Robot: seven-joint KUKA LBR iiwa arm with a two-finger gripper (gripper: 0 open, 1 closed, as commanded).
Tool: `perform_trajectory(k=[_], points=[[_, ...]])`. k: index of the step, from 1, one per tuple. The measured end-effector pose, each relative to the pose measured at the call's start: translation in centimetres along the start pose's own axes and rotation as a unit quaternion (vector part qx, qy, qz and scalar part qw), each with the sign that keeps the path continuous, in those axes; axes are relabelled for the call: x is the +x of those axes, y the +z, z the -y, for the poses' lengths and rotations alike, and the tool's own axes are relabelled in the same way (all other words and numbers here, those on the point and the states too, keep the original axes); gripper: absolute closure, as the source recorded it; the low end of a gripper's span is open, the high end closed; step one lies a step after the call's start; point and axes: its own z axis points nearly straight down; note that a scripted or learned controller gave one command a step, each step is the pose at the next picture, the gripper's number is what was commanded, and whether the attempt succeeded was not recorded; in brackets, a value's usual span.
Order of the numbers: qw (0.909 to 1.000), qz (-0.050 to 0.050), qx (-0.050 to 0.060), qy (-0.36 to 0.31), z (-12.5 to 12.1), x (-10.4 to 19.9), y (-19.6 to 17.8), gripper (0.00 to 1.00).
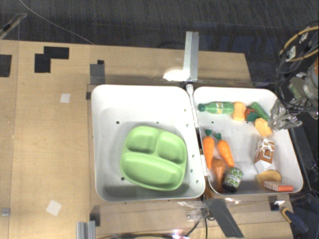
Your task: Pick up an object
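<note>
The right bin (244,94) holds several toy foods: a green bottle (216,107), two carrots (225,152) (208,151), a dark can (232,178), a brown and white carton (264,152), a yellow piece (263,127) and a green and orange cluster (252,112) at the back right. My gripper (282,118) hangs over the right rim of this bin, just right of the yellow piece. Nothing shows between its fingers.
The left bin (107,113) holds a green divided plate (152,157). A metal post (191,56) stands behind the seam between the bins. Cables (299,46) hang at the far right above the arm. Wooden bench (45,143) lies to the left.
</note>
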Motion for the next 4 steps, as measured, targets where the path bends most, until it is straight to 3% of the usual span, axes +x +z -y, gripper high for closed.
perform_trajectory(k=[1, 2, 3, 4], points=[[0.9999, -0.003, -0.004, -0.012, -5.5, -7.3, 1.0, 1.00], [0.9734, -0.003, -0.003, -0.229, 0.3, -5.4, -1.1, 1.00], [0.9830, -0.002, -0.005, -0.184, -10.0, -7.4, -1.0, 1.00], [0.9818, -0.003, -0.004, -0.190, -5.1, -9.9, -1.9, 1.00]])
